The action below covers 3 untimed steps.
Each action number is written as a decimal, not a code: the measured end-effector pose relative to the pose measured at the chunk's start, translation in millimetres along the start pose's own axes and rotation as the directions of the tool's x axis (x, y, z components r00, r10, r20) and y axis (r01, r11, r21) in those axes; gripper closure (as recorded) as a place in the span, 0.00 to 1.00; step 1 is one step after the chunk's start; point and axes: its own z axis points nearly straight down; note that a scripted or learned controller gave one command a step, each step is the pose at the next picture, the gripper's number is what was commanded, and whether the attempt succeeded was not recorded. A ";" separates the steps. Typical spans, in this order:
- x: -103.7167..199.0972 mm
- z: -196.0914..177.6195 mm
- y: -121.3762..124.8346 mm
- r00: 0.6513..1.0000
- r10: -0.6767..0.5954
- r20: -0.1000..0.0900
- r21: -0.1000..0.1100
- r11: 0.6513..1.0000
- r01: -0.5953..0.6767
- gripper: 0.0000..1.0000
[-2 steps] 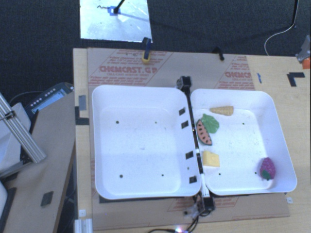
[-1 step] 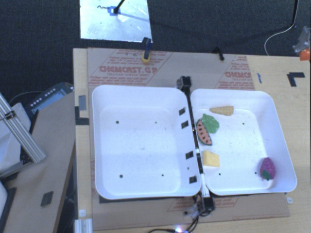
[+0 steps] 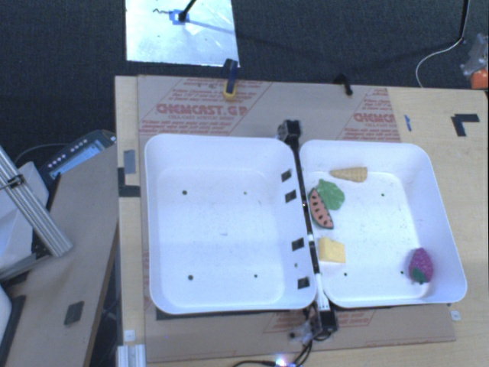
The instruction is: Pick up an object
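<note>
Camera view, looking down at a slant on the counter (image 3: 428,323): two shallow white bins sit side by side on a brown sheet printed with red lettering. Left bin (image 3: 164,228) and right bin (image 3: 439,205) meet along a dark central seam fitted with small black clips.

All objects noted lie in the right bin. A yellow cone-shaped piece (image 3: 348,174) rests near the far wall. Just below it, toward the seam, a green leaf-shaped piece (image 3: 332,193) touches a watermelon slice (image 3: 320,209), red with a dark rind, which lies close against the seam. A pale yellow block (image 3: 331,250) sits nearer the front, also beside the seam. A purple grape bunch (image 3: 420,265) with a green tip lies well apart from the others, at the near right corner, close to the wall.

Beyond the counter, a shiny square plate (image 3: 181,21) lies on dark carpet, and a white cable (image 3: 439,52) curls at the upper right.

As for my pincer, I cannot tell its state, wide or narrow, from this frame.
</note>
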 end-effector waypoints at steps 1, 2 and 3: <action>7.8 -13.5 -0.5 1.000 0.001 0.000 0.001 1.000 -0.001 1.00; 61.4 64.7 -0.5 1.000 -0.003 -0.005 0.009 1.000 0.003 1.00; 53.4 -96.4 -6.2 1.000 0.000 0.003 -0.016 1.000 0.000 1.00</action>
